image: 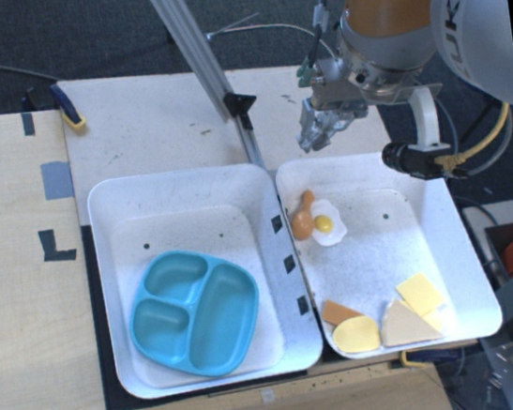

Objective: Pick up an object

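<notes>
My gripper point(315, 137) hangs above the back rim of the right bin point(449, 229), its fingers pointing down with nothing between them. Just below and left of it lie a fried egg toy point(325, 224) and an orange-brown drumstick-like piece point(303, 219), touching each other. At the bin's front sit a yellow cheese block point(419, 294), a tan wedge point(406, 323), a pale yellow round piece point(355, 335) and a small orange-brown piece point(339, 312).
The left bin point(114, 267) holds a blue divided plate point(194, 310). A slanted metal rail point(203, 60) ends in a black clamp at the bins' shared back edge. A black knob on the arm point(411, 160) overhangs the right bin's back right corner.
</notes>
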### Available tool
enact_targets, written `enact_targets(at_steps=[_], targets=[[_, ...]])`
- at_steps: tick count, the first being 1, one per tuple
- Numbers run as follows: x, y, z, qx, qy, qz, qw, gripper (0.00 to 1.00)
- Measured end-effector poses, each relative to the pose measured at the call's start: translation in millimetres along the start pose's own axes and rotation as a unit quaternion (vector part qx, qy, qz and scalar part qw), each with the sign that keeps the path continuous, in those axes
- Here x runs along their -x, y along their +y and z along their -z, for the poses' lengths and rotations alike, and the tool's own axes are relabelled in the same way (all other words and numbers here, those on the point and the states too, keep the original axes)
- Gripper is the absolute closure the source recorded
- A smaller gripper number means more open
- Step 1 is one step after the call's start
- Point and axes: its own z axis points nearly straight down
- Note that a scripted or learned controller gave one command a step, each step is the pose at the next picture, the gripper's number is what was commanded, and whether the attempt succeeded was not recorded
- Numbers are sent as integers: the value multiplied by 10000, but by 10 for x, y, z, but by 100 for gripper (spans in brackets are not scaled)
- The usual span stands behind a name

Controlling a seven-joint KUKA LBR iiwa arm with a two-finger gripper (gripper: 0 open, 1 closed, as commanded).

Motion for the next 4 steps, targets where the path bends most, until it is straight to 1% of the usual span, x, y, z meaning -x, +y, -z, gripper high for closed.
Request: enact_targets(at_steps=[1, 2, 3, 4], targets=[[402, -209, -1598, -84, -13, -30, 10000, 100], [599, -670, -525, -8, -8, -26, 10000, 100], [663, -173, -1508, -78, -13, -19, 10000, 100], [298, 233, 436, 4, -5, -1, 10000, 100]])
